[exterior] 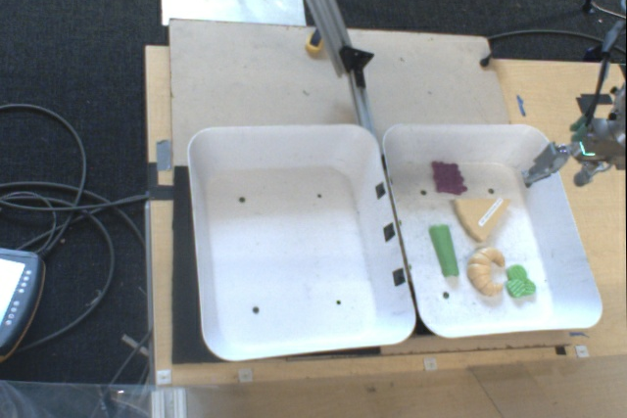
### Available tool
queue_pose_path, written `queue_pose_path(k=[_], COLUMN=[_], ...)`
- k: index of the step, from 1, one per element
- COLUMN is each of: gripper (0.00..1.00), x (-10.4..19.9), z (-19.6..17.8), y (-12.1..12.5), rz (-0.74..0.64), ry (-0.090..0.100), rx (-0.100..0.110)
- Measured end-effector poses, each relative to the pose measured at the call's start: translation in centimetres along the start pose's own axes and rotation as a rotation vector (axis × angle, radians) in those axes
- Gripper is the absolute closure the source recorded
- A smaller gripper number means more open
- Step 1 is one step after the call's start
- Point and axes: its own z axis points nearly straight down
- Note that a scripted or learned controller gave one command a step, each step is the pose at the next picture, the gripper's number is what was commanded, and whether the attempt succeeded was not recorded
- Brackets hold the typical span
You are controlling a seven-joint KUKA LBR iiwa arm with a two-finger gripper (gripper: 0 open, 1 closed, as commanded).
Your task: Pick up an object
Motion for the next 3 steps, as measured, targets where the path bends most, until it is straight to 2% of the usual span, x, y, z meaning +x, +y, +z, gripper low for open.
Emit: queue_pose_path(k=[1, 3], gripper=[0.00, 0.00], x=[0.0, -0.7], z=[-0.2, 8.3], y=[0.1, 0.1], rz=[-0.001, 0.004], ry=[-0.001, 0.000], rx=[-0.003, 0.001])
